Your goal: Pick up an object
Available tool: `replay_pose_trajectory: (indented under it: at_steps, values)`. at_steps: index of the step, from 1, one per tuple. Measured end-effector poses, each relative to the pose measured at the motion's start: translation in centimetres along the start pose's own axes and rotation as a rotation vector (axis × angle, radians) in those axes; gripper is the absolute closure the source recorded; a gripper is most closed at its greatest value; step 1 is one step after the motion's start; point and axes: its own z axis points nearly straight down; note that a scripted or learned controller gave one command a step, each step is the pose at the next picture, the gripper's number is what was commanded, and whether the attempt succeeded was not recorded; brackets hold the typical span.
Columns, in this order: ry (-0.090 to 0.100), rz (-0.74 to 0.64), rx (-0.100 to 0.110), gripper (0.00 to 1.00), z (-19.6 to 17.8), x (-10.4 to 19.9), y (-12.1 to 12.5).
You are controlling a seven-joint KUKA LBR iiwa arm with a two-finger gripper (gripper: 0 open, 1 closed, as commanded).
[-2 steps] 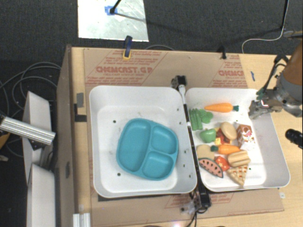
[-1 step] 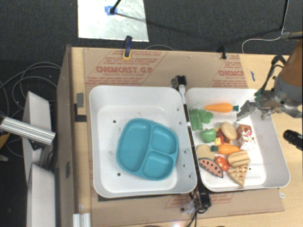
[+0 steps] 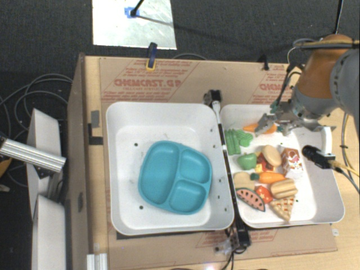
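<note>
L to R. Desk (image 3: 169,75) w/ brown cardboard top carries 2 white bins side by side. L bin (image 3: 126,151) holds a blue divided tray (image 3: 175,176), 3 compartments, lying flat & tilted a bit, toward the bin's centre-right. Black clip (image 3: 212,98) at the top where the bins meet.

R bin (image 3: 323,198) holds a heap of toy food, all packed close: green veg (image 3: 236,139) at upper L by the divider, green pepper (image 3: 247,161) just below, orange carrot (image 3: 272,178) mid-pile, tan bread roll (image 3: 272,154) above it, red/white carton (image 3: 291,162) to its R. Lower down: watermelon slice (image 3: 251,198), hot dog (image 3: 283,188), pizza slice (image 3: 283,208) nr the front edge.

Arm (image 3: 326,75) comes in from R, orange band above wrist. Claw (image 3: 274,124) sits low over the bin's upper part, right at an orange piece (image 3: 265,129). Can't tell if claw is released or clenched, or if it's gripping that piece; too small/blurred.
</note>
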Motion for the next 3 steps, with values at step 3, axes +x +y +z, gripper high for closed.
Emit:
replay_pose_trajectory:
  at_steps: [3]
  values:
    - [0.001,0.009,0.002,0.0,-3.6,0.0,-6.9]
